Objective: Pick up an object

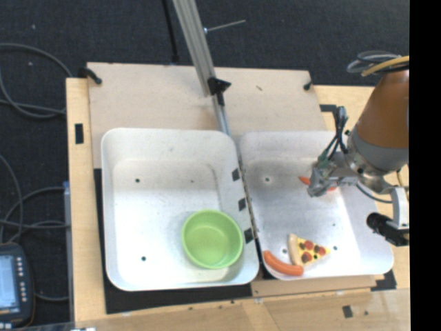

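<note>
Just beside the hand (321, 183) – touching it – lies an orange object (304, 180).

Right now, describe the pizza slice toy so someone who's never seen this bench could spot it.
Find the right-hand white bin. At its near edge, towards the divider, lies the pizza slice toy, a tan wedge with red dots. An orange sausage toy curves just beside it; the slice is the flat, triangular one.

Even, fairly bright overhead light. The white bins (172, 150) left of the end effector (318, 185) look slightly washed out, with soft shadows along their walls. The dark floor behind loses detail. Overall softly blurred, low resolution.
</note>
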Controlling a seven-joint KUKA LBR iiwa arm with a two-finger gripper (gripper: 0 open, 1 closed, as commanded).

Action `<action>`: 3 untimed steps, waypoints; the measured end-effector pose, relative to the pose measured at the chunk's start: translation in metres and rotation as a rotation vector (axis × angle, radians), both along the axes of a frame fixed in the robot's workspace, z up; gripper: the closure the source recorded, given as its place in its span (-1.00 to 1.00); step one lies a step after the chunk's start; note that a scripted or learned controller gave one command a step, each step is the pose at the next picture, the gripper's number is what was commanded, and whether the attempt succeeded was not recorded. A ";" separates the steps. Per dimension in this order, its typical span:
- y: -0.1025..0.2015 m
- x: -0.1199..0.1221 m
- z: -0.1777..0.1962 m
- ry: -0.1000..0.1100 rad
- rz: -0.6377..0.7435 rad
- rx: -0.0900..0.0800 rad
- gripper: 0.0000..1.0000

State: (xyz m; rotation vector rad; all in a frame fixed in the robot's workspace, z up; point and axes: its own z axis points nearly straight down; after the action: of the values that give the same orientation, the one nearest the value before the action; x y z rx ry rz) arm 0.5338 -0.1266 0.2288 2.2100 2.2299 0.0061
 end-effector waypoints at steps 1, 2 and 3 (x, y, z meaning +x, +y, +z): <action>0.054 0.016 0.012 0.001 0.000 0.000 1.00; 0.101 0.032 0.022 0.002 0.000 0.000 1.00; 0.155 0.055 0.011 0.003 -0.002 -0.001 1.00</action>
State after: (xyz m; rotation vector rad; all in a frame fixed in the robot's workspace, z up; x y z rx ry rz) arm 0.5883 0.0283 0.2402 2.2128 2.2293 0.0018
